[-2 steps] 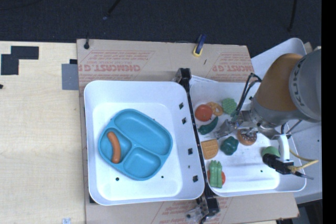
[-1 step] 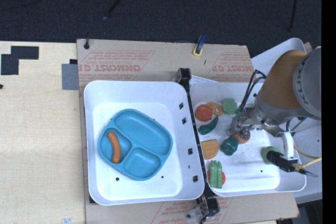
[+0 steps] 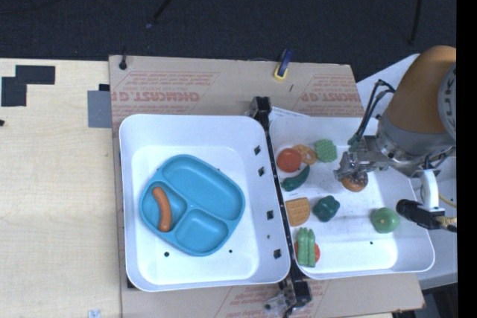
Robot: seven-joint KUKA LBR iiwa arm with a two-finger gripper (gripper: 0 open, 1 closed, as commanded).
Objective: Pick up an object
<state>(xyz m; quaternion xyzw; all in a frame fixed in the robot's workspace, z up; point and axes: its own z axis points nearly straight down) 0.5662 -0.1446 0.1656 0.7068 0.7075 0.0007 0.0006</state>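
My gripper (image 3: 353, 176) hangs low in the right bin (image 3: 350, 258), right over a small brown-red object (image 3: 355, 185) that peeks out beneath it. Around it lie a red tomato (image 3: 288, 159), an orange ring-shaped piece (image 3: 305, 153), a light green leafy piece (image 3: 325, 150), a dark green cucumber (image 3: 297, 179), an orange-brown bread slice (image 3: 297, 211), a dark green pepper (image 3: 326, 208), a green apple (image 3: 384, 220) and a green-and-red item (image 3: 306, 246).
The left bin (image 3: 141, 257) holds a blue divided plate (image 3: 195, 203) with an orange sausage (image 3: 162, 207) in its left compartment. A black divider (image 3: 273, 190) separates the two bins. A yellow-and-blue clamp (image 3: 282, 65) sits at the cardboard's back edge.
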